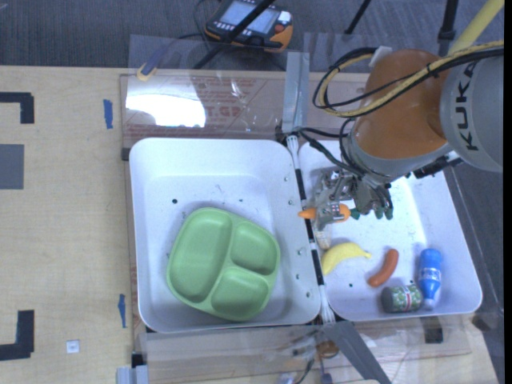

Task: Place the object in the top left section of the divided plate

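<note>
Two white bins sit side by side; the gripper (340, 206) hangs over the right bin's (448, 214) left edge, fingers seemingly closed on a small orange carrot (324, 211). Transport step: next, carry it left to the green plate's (224, 264) top left section (204, 238).

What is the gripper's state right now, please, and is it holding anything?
Gripper: low over the left edge of the right bin, at a small orange object; open, closed or holding cannot be told.
</note>
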Robot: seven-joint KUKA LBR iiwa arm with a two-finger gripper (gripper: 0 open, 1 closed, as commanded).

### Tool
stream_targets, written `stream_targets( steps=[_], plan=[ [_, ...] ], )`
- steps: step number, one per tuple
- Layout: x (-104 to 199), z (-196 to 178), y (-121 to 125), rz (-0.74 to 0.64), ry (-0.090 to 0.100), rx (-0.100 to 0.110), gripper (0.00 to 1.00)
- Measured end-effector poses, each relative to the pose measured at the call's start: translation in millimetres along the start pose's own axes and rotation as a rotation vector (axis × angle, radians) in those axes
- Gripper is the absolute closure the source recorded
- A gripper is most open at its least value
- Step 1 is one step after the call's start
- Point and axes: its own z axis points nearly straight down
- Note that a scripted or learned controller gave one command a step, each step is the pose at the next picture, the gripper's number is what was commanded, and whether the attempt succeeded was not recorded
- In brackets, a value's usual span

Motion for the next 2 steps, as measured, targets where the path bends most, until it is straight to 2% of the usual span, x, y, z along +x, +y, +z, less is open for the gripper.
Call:
stream_targets(
  steps=[1, 2],
  plan=[
    [70.0, 0.2, -34.8, 0.119, 0.005, 0.000, 1.00],
    [53.2, 0.3, 37.3, -0.003, 0.001, -0.001, 1.00]
  ],
)
